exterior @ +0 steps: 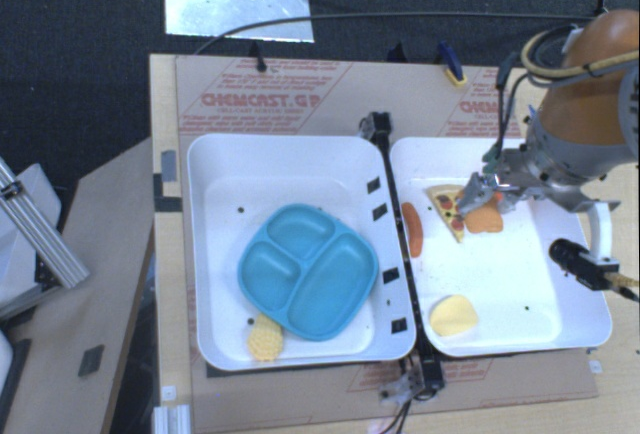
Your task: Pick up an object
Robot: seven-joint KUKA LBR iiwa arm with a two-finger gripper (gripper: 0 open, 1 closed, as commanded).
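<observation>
Jaws (pixel 478 194), grip unclear, sit touching the pizza slice (pixel 447 206) and orange piece (pixel 486 220).

Grey KUKA arm (pixel 590 137) w/ rounded orange band (pixel 600 47), black cables (pixel 535 52) looped by wrist, small metal-grey gripper (pixel 478 192), white bracket (pixel 600 227) at side

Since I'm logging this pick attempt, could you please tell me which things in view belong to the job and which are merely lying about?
In play:
gripper
pizza slice
orange piece

Lying about:
hot dog
yellow piece
blue divided plate
corn cob
</observation>
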